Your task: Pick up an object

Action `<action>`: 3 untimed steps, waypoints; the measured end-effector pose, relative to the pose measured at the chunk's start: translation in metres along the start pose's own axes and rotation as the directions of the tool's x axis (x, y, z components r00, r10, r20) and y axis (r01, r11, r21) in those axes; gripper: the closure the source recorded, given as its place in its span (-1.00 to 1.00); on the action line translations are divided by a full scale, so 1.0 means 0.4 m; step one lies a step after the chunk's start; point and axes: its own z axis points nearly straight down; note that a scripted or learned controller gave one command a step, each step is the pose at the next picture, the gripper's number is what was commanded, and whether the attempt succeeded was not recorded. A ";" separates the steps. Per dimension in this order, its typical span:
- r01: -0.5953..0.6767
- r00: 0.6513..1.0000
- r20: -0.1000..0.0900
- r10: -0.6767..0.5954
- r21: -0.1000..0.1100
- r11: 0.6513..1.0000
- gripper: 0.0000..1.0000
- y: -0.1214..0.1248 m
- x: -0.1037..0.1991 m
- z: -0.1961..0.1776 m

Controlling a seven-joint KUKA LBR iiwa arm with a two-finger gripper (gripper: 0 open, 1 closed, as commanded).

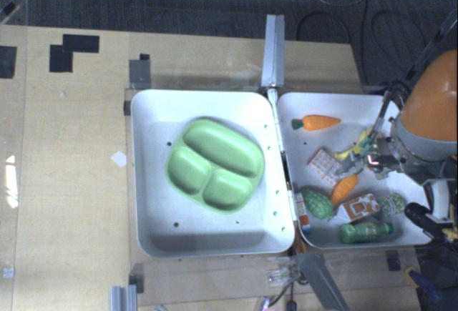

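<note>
The biggest thing here is the wooden bench, and on it sit two white bins side by side. The left bin has a big green plate in it, with three dips for food. The right bin is full of small toys.

The robot arm comes in from the right, with its round orange part high over the right bin's edge. Its gripper hangs down in the middle of the toys. It is too small and mixed up with the toys around it, so I cannot tell if it is wide, narrow or holding something.

Now the toys, big to small. A green bottle lies flat near the front wall. A small box with a picture on it sits just behind it. A dark green bumpy vegetable is at the front left. A carrot lies alone at the back. A pink waffle cracker is in the middle, and a second carrot leans beside it, right under the gripper. Something yellow is there too.

To do this well, I think the arm should choose one toy with room around it. The back carrot looks easiest. The middle is crowded, so a grab there could slip or bump two toys at once. Go straight down, squeeze across the thin part, then lift slowly.
</note>
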 end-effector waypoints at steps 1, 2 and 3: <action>0.031 1.000 0.003 -0.031 -0.016 0.999 -1.00 0.097 0.026 0.254; 0.034 0.999 -0.001 -0.034 -0.019 0.999 1.00 0.102 0.032 0.225; 0.201 0.980 0.001 -0.201 -0.009 0.980 1.00 0.163 -0.040 0.256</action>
